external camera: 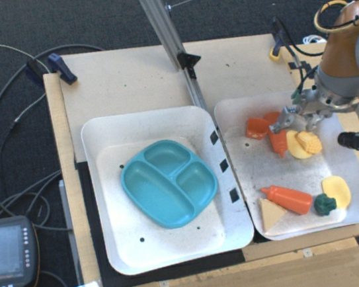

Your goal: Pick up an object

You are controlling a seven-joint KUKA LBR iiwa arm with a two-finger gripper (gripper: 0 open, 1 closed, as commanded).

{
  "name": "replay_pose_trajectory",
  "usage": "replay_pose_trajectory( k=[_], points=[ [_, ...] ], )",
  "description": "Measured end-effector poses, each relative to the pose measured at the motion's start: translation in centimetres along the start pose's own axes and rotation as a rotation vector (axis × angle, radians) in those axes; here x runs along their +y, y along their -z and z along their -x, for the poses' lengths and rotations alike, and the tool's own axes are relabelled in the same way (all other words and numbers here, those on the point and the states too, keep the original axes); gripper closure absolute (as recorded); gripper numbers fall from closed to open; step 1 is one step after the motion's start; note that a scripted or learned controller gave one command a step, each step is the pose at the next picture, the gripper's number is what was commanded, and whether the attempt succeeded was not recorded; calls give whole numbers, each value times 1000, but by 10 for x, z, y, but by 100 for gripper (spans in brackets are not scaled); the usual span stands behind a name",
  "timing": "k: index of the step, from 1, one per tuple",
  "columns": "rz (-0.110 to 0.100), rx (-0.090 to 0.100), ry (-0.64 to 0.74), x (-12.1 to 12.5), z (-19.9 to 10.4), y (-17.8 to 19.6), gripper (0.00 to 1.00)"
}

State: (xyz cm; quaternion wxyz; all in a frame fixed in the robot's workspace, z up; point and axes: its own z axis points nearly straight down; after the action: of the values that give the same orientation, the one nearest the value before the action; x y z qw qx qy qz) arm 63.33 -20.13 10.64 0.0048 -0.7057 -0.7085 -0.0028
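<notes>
Here no readable writing is seen. The hand [303,119] is poised over the corn cob [304,143] near the right bin [356,210]'s far edge; its finger state cannot be told.

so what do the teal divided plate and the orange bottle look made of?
Teal divided plate: likely moulded plastic, uniform colour, soft sheen, rounded compartment ridges. Orange bottle: probably plastic or rubbery toy, matte and evenly coloured; which one can't be told from here.

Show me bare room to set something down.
Right bin: bare floor left of the orange bottle, below the orange pieces. Left bin: margins around the blue divided plate. Crowded under the gripper, near the corn.
</notes>
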Motion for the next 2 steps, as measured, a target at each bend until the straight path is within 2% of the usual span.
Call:
replay_pose_trajectory(
  k=[1, 2],
  points=[
    [1, 0, 0, 2, 1, 17, 100],
    [10, -12, -2, -3, 1, 65, 100]
  ],
)
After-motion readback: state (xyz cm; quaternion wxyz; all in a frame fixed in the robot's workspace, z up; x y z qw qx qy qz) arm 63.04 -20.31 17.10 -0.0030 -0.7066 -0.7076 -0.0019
